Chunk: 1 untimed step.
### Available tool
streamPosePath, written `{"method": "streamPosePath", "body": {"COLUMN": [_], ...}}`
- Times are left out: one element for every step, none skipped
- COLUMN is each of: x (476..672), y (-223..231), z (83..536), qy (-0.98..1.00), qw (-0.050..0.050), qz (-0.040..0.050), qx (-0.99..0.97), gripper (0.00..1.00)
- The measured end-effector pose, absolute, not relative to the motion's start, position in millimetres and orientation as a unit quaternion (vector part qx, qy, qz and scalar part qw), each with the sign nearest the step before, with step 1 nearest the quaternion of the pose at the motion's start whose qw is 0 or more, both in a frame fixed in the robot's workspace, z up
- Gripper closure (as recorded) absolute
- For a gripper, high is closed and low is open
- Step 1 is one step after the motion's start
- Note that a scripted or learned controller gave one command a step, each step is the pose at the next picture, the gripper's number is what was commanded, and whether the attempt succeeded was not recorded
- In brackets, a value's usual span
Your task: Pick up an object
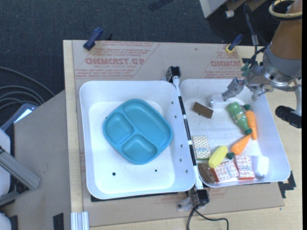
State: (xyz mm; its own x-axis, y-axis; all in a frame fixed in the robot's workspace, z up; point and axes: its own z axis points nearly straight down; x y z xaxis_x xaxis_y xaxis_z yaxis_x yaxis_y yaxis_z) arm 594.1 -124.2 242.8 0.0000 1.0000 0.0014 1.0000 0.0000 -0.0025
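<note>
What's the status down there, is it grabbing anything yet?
Hand over right bin's far end, nothing seen held. Green bottle and carrots close beside it. Blue tray alone in left bin.

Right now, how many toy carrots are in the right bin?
2: one carrot beside the green bottle near the far side, another carrot lower, next to the yellow corn.
</note>
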Motion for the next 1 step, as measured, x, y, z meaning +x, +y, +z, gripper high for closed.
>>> {"method": "streamPosePath", "body": {"x": [642.5], "y": [-177.9], "z": [128.3], "qy": [-0.707], "qw": [0.001], "qz": [0.0008], "qx": [-0.708], "gripper": [0.0]}}
